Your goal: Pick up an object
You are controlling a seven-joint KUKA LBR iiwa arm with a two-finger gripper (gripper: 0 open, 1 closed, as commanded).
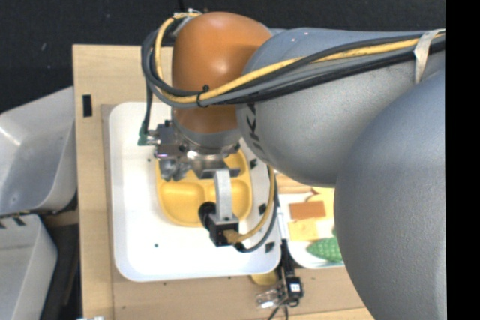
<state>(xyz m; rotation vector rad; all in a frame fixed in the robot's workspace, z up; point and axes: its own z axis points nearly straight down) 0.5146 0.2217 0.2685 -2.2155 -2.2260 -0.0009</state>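
Claw (pixel 180 167) over yellow object (pixel 174 206) in white bin (pixel 139 251), grip state unclear; bare floor toward near rim

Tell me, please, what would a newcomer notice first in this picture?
The big grey arm with its orange band looms over the left bin. Under its wrist a yellow object lies in that bin, partly hidden. Beside the arm, an orange piece and a green piece show in the right bin.

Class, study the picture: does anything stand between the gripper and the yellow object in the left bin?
Nothing visible does. The gripper sits right over the yellow object in the left bin; the wrist hides the gap itself.
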